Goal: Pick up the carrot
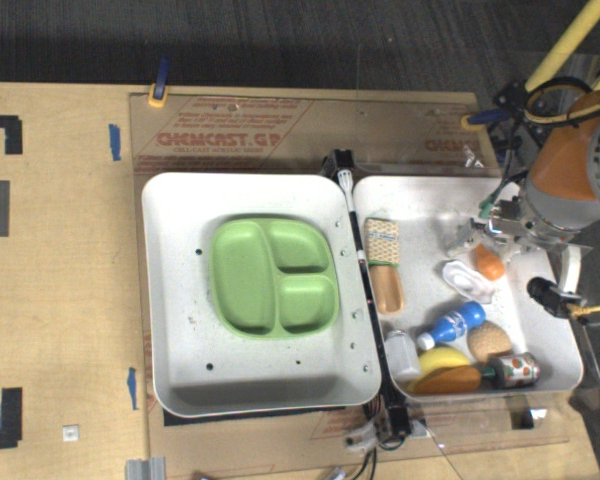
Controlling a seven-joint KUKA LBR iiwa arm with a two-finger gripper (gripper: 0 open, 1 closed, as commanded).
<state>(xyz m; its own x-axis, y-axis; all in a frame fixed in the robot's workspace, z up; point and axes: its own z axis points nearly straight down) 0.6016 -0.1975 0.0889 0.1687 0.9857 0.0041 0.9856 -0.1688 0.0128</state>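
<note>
The carrot [489, 264] is a small orange piece in the right bin [420, 203], near its far right side. It lies against a white crumpled item [466, 279]. My gripper [495, 232] hangs just above and behind the carrot, at the end of the grey arm with the orange band [570, 168] that comes in from the right. The gripper's metal parts overlap the carrot's upper end, and I cannot make out whether they touch it.
The right bin also holds a patterned packet [381, 240], a tan bun [386, 288], a blue bottle [458, 321], a yellow banana [442, 358] on an orange piece [446, 380], a brown roll [490, 341] and a can [518, 370]. A green divided plate [275, 273] lies in the left bin [170, 298].
</note>
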